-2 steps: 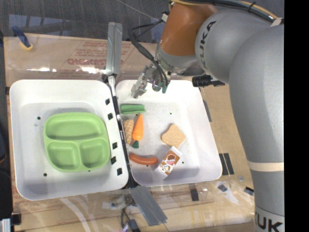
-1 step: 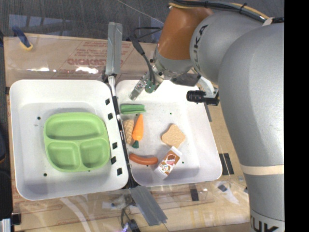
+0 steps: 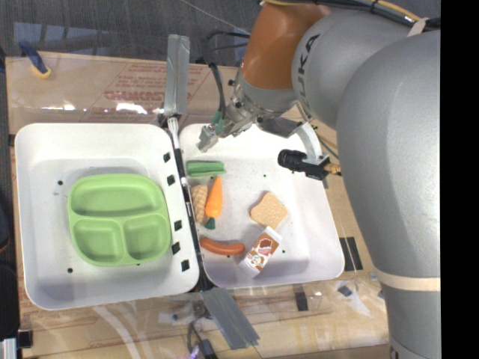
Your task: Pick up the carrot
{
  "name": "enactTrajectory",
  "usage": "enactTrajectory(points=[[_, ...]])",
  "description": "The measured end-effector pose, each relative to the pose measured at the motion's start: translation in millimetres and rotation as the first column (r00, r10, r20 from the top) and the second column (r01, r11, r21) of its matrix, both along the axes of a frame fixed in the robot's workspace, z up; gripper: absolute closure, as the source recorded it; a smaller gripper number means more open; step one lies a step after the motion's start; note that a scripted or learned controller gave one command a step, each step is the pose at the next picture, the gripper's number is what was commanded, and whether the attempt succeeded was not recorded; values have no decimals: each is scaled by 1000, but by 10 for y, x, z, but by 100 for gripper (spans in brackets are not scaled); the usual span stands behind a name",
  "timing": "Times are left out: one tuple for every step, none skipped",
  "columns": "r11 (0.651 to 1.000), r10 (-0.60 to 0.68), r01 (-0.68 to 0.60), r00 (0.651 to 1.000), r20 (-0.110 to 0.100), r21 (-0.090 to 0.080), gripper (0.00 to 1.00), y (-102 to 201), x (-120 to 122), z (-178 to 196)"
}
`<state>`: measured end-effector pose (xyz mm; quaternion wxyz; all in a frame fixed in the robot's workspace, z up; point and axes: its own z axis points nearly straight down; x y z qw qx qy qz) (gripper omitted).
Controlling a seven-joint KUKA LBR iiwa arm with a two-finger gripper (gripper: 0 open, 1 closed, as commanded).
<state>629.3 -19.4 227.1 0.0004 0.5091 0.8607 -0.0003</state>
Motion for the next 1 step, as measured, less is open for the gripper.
enactTrajectory(points=[[951,-308,308,951,0,0,100,-65,-5,9]])
